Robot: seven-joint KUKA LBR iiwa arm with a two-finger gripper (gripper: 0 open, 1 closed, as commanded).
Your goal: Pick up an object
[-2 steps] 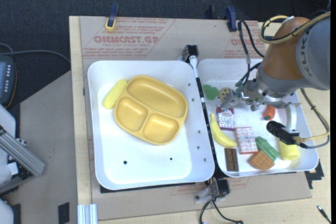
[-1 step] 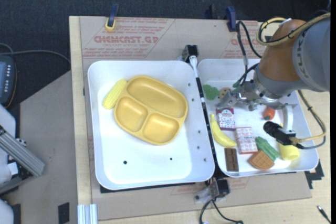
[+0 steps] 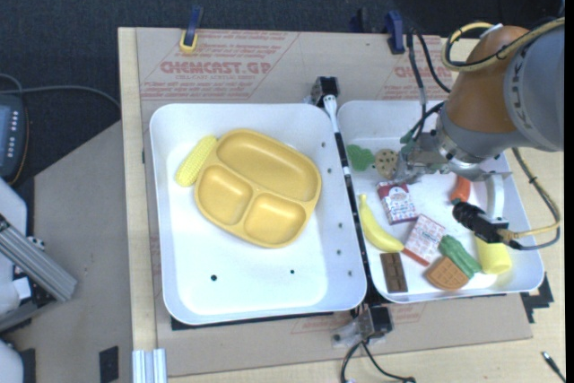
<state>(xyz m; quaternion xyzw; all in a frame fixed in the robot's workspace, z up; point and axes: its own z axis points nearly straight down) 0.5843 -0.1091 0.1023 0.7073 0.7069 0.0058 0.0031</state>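
Observation:
My gripper (image 3: 420, 159) hangs low over the upper middle of the right bin (image 3: 377, 116), below the arm's orange band. Just left of it lie a round tan cookie (image 3: 387, 161) and a green piece (image 3: 360, 157). Right below it sits a red and white packet (image 3: 397, 203). I see nothing held in the gripper. An orange carrot (image 3: 461, 188) lies to its right, partly hidden by the wrist.
The right bin also holds a banana (image 3: 377, 230), a second packet (image 3: 423, 238), a brown bar (image 3: 392, 272), a waffle (image 3: 446, 273), a green pickle (image 3: 459, 254) and a lemon (image 3: 494, 257). The left bin (image 3: 251, 275) holds a yellow divided plate (image 3: 257, 187) and a corn cob (image 3: 194, 160).

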